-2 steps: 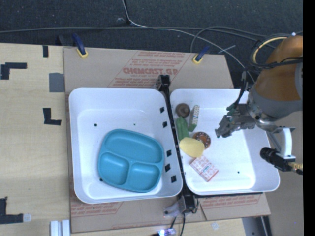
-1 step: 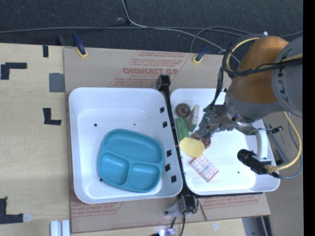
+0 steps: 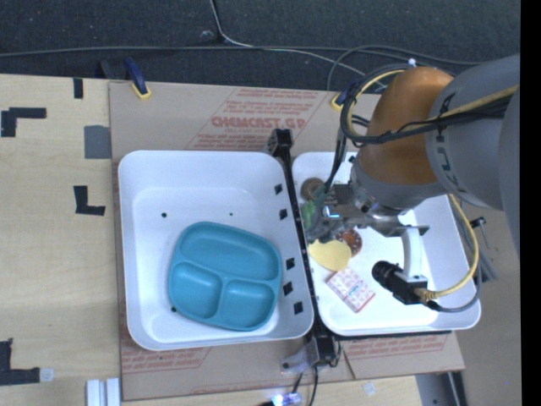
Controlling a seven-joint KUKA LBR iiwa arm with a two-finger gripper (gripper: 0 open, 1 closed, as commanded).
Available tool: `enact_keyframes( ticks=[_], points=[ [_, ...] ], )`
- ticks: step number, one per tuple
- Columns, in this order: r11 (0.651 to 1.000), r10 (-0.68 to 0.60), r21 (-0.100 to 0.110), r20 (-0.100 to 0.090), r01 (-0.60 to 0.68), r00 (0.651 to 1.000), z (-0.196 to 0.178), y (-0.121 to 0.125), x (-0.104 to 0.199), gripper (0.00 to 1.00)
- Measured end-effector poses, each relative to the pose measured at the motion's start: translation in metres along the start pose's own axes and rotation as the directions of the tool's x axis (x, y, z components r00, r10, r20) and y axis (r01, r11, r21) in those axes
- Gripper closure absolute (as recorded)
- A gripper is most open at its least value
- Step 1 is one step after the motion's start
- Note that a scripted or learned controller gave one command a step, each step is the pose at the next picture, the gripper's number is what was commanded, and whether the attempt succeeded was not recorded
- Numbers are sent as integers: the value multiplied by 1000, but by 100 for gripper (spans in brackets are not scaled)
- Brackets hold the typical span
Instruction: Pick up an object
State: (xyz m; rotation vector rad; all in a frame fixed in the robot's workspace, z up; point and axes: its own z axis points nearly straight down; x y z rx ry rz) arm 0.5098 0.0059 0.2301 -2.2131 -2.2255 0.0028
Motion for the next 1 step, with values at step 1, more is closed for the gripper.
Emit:
enact_keyframes(
  ticks=[1],
  points=[
    [1000, -3, -1, -1, 3, 1000, -3, -3, 63, 100]
  ],
)
